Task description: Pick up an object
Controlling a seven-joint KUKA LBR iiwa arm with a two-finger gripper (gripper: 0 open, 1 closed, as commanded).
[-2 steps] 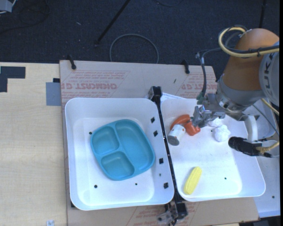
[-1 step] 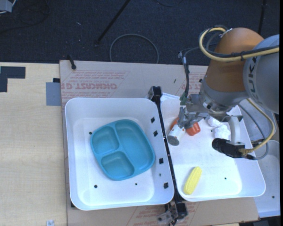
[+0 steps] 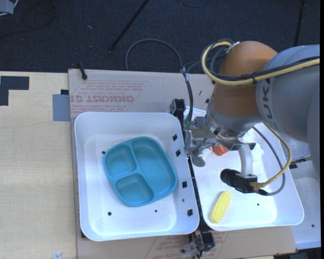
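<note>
Item: yellow plastic corn cob (image 3: 221,206), lying in the right shallow white bin (image 3: 283,212), toward its near edge. It sits at roughly five o'clock from the end effector (image 3: 197,154), well apart. End effector: low over the right bin's left wall; grip state cannot be told. Small orange-red object (image 3: 220,150): at three o'clock, near. Left shallow white bin (image 3: 97,215): teal divided plastic plate (image 3: 140,170).

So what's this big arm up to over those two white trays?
It is trying to pick something up. The grey and orange arm has reached into the right bin, with its gripper low near that bin's left wall. A yellow corn cob lies toward the front of that bin, and something small and orange-red sits beside the gripper. The left bin holds a blue divided plate. I can't see anything gripped.
</note>
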